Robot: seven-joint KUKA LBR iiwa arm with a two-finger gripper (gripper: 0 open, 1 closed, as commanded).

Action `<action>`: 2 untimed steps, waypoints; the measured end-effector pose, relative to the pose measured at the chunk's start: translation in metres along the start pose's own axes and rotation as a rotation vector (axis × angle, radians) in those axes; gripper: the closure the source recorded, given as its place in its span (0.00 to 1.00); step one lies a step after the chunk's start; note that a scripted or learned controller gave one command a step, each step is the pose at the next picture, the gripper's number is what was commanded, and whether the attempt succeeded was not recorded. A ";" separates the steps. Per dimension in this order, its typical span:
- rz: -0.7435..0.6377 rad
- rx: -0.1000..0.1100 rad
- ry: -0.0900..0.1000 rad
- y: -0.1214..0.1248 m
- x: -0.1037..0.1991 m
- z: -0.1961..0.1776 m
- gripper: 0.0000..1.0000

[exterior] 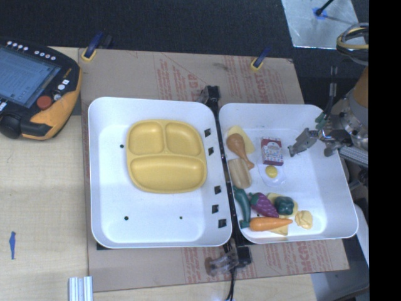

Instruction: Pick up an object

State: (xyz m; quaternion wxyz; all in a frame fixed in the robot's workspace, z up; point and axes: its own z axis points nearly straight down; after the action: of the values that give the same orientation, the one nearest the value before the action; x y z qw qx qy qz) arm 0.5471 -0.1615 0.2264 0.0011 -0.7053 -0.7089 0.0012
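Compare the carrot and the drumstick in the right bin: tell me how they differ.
The carrot is orange; the drumstick is tan-brown. The carrot lies nearly level across the view at the bin's near edge; the drumstick lies at a slant near the far left corner. The carrot tapers evenly to a point, while the drumstick has a bulbous end and a thin shank. Both are toy foods lying flat in the right bin, apart from the gripper.

You see two white bins (100, 168). Left: a pale yellow divided plate (166, 155). Right: a red-and-white packet (271, 151), tan drumstick (238, 146), orange carrot (269, 224), purple eggplant (264, 204), dark green pepper (284, 204). The desk (37, 199) is light wood.
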 end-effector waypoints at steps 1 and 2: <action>-0.007 -0.006 -0.002 0.099 0.028 0.139 0.00; -0.002 -0.004 -0.001 0.111 0.014 0.133 0.00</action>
State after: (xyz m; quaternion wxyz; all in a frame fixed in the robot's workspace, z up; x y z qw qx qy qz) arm 0.6574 -0.1473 0.0928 -0.0006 -0.7047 -0.7095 0.0001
